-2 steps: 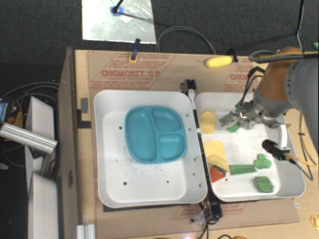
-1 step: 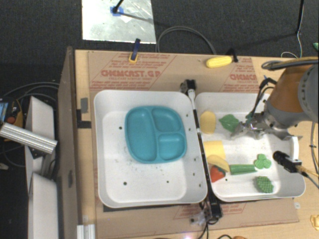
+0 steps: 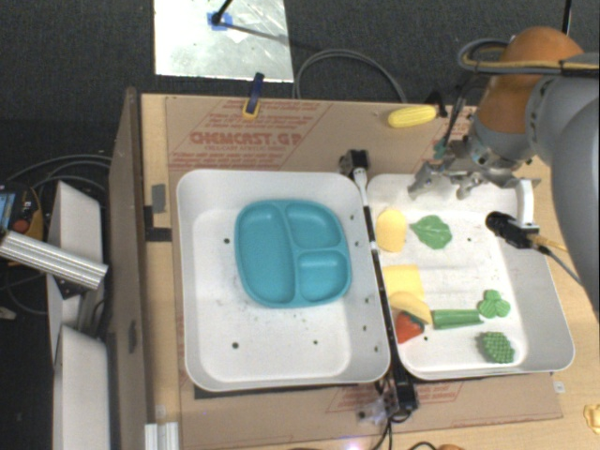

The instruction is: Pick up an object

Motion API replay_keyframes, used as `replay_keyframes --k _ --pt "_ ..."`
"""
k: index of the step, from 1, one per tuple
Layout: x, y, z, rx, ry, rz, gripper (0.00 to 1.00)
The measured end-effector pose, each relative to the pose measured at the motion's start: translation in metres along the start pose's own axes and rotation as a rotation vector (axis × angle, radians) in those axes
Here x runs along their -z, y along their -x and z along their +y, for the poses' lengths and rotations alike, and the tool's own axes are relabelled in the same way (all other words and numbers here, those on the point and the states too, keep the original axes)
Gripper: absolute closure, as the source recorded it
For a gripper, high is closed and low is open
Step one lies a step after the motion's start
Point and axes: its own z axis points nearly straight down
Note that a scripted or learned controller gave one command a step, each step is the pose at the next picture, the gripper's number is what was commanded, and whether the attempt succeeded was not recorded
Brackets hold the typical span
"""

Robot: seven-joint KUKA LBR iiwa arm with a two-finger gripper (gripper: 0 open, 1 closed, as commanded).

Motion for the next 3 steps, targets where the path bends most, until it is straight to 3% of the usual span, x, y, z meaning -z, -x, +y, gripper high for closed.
replay_keyframes --k 1,2,3 --pt "-0.056 0.023 -0.05 -0.013 -0.018 0.001 0.0" --pt "-0.042 0.022 -0.046 -0.008 -0.008 0.0 1.0" --pt "0.06 0.044 -0.107 -0.014 -0.007 -0.002 1.0"
